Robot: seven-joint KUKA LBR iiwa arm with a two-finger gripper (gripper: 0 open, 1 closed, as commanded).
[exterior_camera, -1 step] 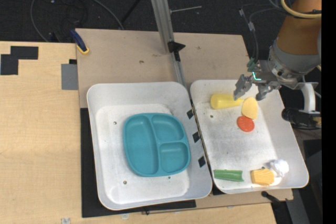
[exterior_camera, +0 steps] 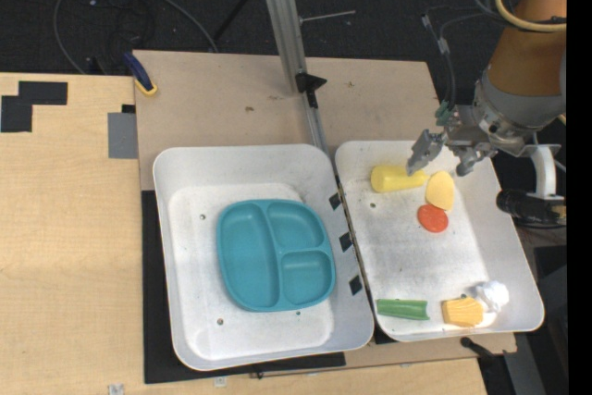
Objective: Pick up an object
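Observation:
My gripper (exterior_camera: 446,156) hangs over the far part of the right bin (exterior_camera: 504,245), its two fingers spread apart and open, with nothing between them. Just below and left of it lies a yellow block (exterior_camera: 397,178). A yellow lemon-shaped piece (exterior_camera: 441,190) rests directly under the gripper's near side, and a red-orange round piece (exterior_camera: 432,218) touches it in front. At the bin's near edge lie a green piece (exterior_camera: 402,309), a yellow-orange piece (exterior_camera: 462,313) and a small white thing (exterior_camera: 494,294).
The left bin (exterior_camera: 176,199) holds a teal divided plate (exterior_camera: 276,253). A metal post (exterior_camera: 282,23) rises behind the gap between the bins. Black clips (exterior_camera: 344,240) mark the bins' shared edge. A wooden board (exterior_camera: 65,227) lies to the left.

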